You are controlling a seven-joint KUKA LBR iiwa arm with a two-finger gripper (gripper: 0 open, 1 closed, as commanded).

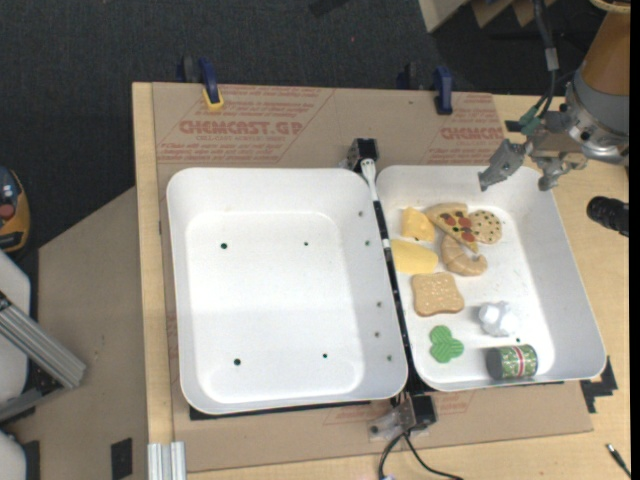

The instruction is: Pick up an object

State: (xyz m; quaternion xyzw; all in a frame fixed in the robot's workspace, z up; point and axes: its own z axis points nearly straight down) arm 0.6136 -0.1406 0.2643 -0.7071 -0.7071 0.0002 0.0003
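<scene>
Two shallow white bins sit side by side on the worktop (150, 268). The left bin (190, 193) occupies the centre-left of the frame. The right bin (575, 298) lies right of centre and holds every loose object.

The arm enters at the upper right of the frame. Its claw (525, 168) hangs above the upper edge of the right bin, fingers spread apart, with nothing between them.

Contents of the right bin, from top to bottom of the frame:
- a pale yellow wedge (417, 225) and a second yellow piece (414, 258) just below it, near the bin's left wall;
- a pizza slice (452, 220) beside a chocolate-chip cookie (486, 226);
- a tan lump (465, 259), touching the pizza slice;
- a square cracker (437, 294);
- a small grey-white item (492, 318), kind not discernible;
- a green piece (446, 347);
- a can (513, 361) lying on its side near the lower edge.

All objects rest well apart from the claw.
</scene>
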